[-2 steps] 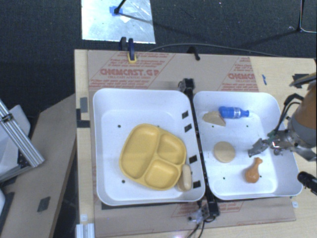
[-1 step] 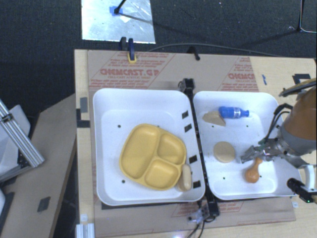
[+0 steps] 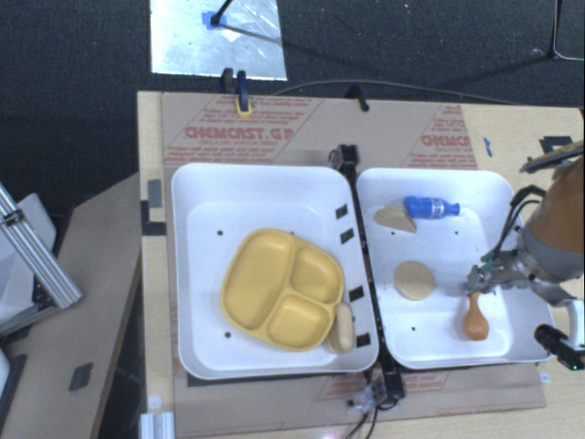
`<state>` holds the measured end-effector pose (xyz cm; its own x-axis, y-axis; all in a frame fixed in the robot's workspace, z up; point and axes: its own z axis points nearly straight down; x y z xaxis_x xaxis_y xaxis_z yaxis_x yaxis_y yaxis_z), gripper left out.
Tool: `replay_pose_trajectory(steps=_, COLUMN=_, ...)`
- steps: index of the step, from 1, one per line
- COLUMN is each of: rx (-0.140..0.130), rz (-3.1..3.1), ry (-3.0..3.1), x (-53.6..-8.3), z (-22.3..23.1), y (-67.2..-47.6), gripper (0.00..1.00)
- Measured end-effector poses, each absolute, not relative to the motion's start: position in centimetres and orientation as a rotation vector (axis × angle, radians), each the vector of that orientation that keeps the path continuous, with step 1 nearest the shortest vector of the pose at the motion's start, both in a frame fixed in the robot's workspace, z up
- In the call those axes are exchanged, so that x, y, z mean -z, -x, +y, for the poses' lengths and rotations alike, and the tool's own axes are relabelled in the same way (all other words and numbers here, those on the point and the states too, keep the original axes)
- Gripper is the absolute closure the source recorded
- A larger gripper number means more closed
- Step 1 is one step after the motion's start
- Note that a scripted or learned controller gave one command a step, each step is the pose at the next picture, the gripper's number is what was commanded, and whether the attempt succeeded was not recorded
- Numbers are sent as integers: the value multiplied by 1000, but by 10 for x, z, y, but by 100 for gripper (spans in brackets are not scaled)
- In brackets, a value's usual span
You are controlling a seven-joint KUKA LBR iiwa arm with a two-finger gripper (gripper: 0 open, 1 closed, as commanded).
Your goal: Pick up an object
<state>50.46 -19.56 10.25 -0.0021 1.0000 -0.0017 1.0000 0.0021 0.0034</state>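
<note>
Dark carpet surrounds the wooden bench (image 3: pixel 366 122), which carries two shallow white bins side by side so your arm can reach either from the right. Left bin (image 3: pixel 196 245): a yellow plastic divided tray (image 3: pixel 283 288) lies flat in the middle, with a small beige bread-roll shape (image 3: pixel 342 327) resting against its near right corner.

Right bin (image 3: pixel 494 204): a blue plastic bottle (image 3: pixel 430 208) lies on its side at the far end, just beside a tan wedge-shaped piece (image 3: pixel 395 218). A round beige disc (image 3: pixel 414 280) sits mid-bin, apart from the rest.

Your likeliest target, judging by position: the orange-brown pear-shaped toy (image 3: pixel 474 317), lying near the right wall with its narrow neck pointing far. The pincer (image 3: pixel 483 280) sits low right at that neck end. You cannot tell from this angle how far it is parted, or whether it has anything; nothing visibly sits between its tips. Note the nearby wall, which may crowd the approach.
</note>
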Motion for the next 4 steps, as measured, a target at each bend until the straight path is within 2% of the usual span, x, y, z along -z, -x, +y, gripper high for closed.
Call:
replay_pose_trajectory(steps=1, rx=-4, rz=2222, ry=-2213, x=-146, z=-194, y=-508, gripper=100)
replay_pose_trajectory(steps=3, rx=-6, rz=2221, ry=-2210, x=-263, z=-195, y=-510, gripper=100)
replay_pose_trajectory(steps=4, rx=-6, rz=2231, ry=-2208, x=-268, z=-143, y=-520, gripper=100)
